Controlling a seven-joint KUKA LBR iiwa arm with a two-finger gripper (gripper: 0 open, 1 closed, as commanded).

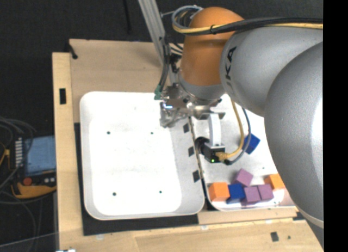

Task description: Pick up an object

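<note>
Your tool (173,112) hovers by the left bin (130,153)'s far-right corner, and you can't tell how open it is. It may clip the rim or miss the crowded blocks (244,191).

Orange block (219,191), blue block (236,191), purple blocks (252,194) packed together at near edge of right bin (262,163), second blue block (252,143) farther back.

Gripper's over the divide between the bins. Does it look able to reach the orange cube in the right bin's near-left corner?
Probably yes for the gripper: the orange cube lies uncovered, nothing above it. The blue cube against its right side may crowd the grasp.
</note>
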